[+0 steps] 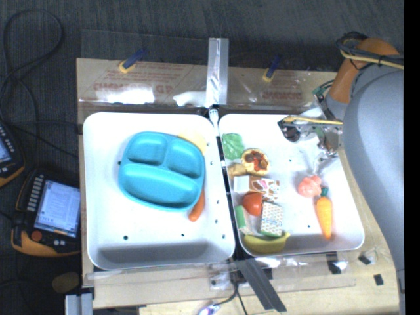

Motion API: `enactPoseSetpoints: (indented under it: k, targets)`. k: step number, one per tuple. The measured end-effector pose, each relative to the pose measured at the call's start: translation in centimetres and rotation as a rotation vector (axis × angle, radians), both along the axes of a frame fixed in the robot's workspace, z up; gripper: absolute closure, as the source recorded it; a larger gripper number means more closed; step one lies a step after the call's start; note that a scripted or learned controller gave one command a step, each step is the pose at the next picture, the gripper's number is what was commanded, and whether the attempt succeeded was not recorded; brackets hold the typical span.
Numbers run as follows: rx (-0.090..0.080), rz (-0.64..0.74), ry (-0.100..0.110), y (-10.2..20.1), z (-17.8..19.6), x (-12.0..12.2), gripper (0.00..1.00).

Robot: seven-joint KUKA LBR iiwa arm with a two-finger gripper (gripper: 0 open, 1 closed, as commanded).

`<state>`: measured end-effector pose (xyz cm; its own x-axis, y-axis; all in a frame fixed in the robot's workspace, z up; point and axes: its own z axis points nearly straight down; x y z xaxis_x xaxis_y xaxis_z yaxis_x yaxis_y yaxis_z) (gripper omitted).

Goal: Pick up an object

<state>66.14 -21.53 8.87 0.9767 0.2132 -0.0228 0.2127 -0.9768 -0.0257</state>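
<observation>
Counter [98,84]: two bins. Right bin [348,238]: carrot [324,216], peach [309,186], untouched. I judge nothing picked; the gripper [323,151] hovers near the far edge, grip state unreadable.
</observation>
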Motion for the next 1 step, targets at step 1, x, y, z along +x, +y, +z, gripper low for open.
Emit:
enactPoseSetpoints:
  k: [1]
  targets:
    - [-0.017,0.01,-0.034,11.43,0.02,-4.98,0.0]
